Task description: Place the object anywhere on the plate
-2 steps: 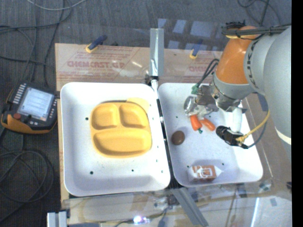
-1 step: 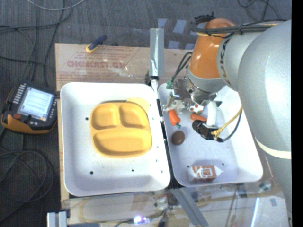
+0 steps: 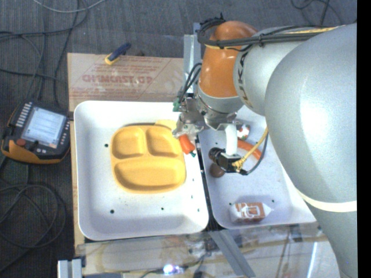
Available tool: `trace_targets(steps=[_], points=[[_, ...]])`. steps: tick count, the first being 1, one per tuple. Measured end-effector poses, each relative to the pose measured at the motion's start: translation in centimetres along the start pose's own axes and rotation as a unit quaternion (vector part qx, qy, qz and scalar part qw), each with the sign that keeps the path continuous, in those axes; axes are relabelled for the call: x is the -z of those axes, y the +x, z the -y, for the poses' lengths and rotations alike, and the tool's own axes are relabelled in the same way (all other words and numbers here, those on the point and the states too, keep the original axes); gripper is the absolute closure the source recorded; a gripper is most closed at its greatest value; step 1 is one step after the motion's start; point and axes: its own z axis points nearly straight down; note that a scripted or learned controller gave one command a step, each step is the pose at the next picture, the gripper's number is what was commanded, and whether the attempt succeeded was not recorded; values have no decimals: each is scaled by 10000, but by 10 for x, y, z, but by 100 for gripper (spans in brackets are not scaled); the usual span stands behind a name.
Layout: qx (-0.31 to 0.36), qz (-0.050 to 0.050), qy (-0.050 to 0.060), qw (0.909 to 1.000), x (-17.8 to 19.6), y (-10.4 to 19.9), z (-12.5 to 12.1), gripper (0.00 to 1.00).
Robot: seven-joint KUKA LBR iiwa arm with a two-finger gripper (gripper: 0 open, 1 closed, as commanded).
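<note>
From my console the grey arm (image 3: 313,97) takes up most of the view, reaching in from the plate's right with its orange band above the wrist. Next in size are the two white bins: the left bin (image 3: 87,172) carries the plate, and the right bin (image 3: 278,184) lies beside it on the plate's right. The yellow plate (image 3: 148,158) has three compartments and sits a little above the middle of its bin. Well to the plate's left, off the bins, rests a teach pendant (image 3: 36,132). To the plate's lower right, in the other bin, lies a small wrapped packet (image 3: 250,211). The pincer (image 3: 186,129) hangs at the plate's upper right corner, over the rim. Just under it is a small orange-red piece (image 3: 186,145), which I take to be the object, touching or nearly touching the plate's right edge. I cannot tell how far the pincer is open, nor whether it has the piece. I judge the piece light and probably stiff, smooth plastic that could slide or swivel under a loose hold. I would grip it across its narrow middle and release low over a compartment so that it does not bounce out.
</note>
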Motion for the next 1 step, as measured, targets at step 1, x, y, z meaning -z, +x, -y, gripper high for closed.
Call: trace_targets(steps=[1], points=[[-2, 1, -1, 10000, 0, 0, 0, 0]])
